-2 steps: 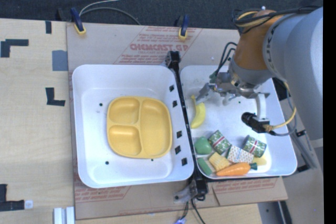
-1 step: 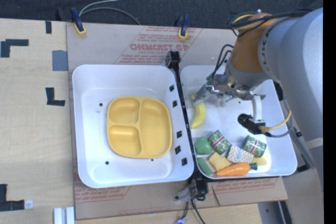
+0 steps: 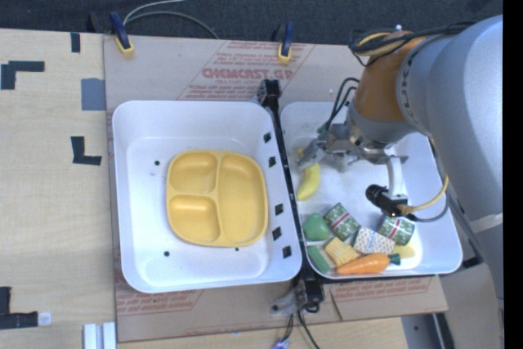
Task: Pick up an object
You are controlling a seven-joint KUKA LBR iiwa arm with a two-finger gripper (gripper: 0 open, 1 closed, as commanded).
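My gripper [image 3: 317, 151] hangs low over the upper left part of the right bin [image 3: 437, 200], under the grey arm with its orange band [image 3: 384, 86]. A yellow banana [image 3: 308, 181] lies just below it, against the bin's left wall. Nothing shows in the gripper's hold. Toward the bin's front lie a green round piece [image 3: 315, 226], a green patterned box [image 3: 341, 220], a yellow block [image 3: 337, 250], an orange carrot [image 3: 364, 263] and two more small patterned boxes [image 3: 373, 240] [image 3: 398, 230].
The left bin [image 3: 135, 176] holds a yellow divided plate [image 3: 217, 197]. A black divider strip [image 3: 278, 167] runs between the bins. A black cable [image 3: 409, 212] loops from the wrist over the right bin. Clamps [image 3: 284, 53] hold the cardboard at the back.
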